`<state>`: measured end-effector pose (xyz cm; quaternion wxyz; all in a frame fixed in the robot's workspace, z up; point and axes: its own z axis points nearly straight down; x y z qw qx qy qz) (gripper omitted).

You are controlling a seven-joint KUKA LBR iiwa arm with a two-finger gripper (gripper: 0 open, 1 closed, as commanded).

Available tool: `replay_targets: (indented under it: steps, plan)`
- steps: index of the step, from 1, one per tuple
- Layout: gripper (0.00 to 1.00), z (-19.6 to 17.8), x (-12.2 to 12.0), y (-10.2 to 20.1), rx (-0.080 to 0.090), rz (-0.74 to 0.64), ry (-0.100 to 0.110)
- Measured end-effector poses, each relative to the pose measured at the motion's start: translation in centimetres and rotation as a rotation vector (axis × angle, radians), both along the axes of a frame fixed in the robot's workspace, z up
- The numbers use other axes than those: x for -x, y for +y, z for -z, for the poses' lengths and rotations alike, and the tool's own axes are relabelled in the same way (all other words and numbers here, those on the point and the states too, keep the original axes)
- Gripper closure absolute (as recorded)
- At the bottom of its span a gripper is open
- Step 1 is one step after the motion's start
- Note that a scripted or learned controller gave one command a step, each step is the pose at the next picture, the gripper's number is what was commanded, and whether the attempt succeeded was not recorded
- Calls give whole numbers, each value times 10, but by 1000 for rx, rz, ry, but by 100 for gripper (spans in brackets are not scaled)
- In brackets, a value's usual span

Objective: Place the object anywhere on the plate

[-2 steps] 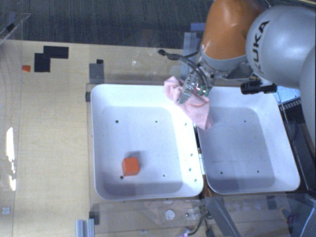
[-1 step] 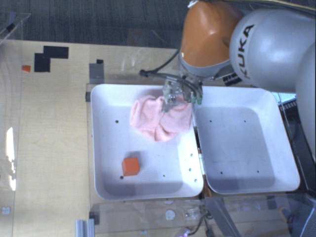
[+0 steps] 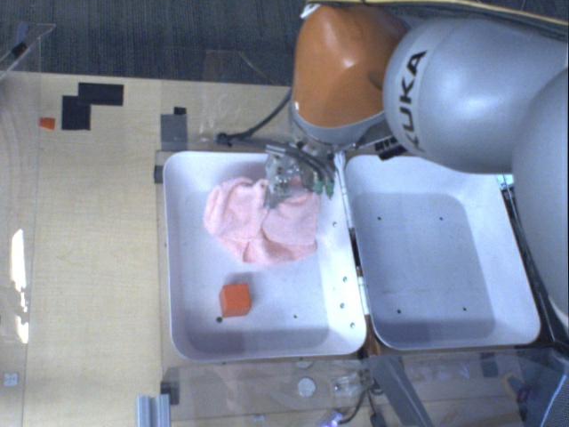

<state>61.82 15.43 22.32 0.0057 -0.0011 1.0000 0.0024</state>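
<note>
Nearest the camera, in the left bin: small orange block, loose on the white floor, ungrasped, so placement not yet begun. Farther back: crumpled pink cloth, no plate recognisable. Beyond, over the cloth's far edge, well apart from the block: gripper, finger spacing impossible to tell.
</note>
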Motion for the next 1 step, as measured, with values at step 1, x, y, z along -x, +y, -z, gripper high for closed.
replay_targets:
  steps: [1]
  plan:
    - [0,0,0,0,0,1,0]
